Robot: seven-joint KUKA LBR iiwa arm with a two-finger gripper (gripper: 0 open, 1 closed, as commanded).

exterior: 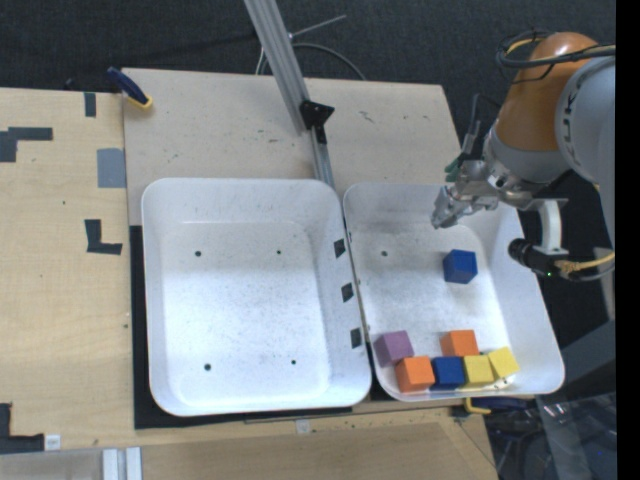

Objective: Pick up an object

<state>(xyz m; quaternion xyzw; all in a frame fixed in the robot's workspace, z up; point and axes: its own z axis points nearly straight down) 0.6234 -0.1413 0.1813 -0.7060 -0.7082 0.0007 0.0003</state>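
Note:
A blue cube [460, 266] lies alone in the middle of the right bin [400, 213]. Along that bin's near edge sit a purple cube [393, 346], an orange cube [415, 372], another blue cube [449, 370], a yellow cube [479, 369], a second yellow cube [503, 362] and a second orange cube [460, 343]. My gripper [447, 214] hangs over the far part of the right bin, a little above and behind the lone blue cube. I see nothing between its fingers.
The left bin [240, 298] lies beside the right one, with black clips on the shared rim. A slanted metal post [285, 58] rises behind the bins. A blue and yellow tool [130, 86] lies at the far left of the bench.

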